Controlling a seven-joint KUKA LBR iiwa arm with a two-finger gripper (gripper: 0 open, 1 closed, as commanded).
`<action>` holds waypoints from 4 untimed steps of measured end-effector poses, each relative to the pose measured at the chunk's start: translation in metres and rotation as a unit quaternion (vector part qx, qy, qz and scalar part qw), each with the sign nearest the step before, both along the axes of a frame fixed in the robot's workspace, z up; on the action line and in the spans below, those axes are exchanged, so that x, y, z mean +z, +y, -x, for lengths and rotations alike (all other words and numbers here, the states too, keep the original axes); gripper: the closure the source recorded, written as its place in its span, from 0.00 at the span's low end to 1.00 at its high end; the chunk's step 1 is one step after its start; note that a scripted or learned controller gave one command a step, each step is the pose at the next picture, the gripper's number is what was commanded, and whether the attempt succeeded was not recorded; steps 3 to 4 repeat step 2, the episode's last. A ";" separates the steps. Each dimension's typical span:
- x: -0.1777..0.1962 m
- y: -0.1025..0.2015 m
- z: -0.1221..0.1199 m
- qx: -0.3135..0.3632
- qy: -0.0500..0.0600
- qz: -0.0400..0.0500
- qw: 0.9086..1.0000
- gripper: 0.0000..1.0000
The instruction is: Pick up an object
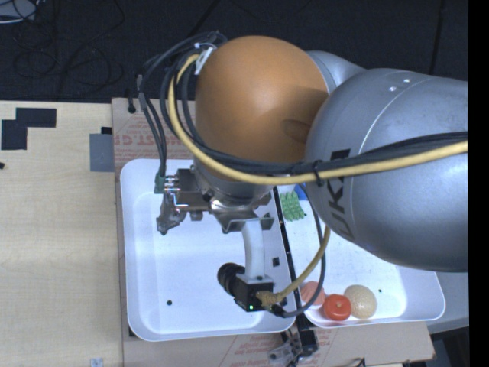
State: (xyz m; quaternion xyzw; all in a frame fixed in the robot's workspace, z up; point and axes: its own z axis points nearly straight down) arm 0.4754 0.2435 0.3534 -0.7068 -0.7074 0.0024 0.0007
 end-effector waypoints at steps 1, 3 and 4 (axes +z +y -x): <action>0.000 0.000 0.000 0.000 0.000 0.000 1.000 0.00; 0.000 0.000 0.000 0.000 0.000 0.000 1.000 0.00; 0.000 0.000 0.000 0.000 0.000 0.000 1.000 0.00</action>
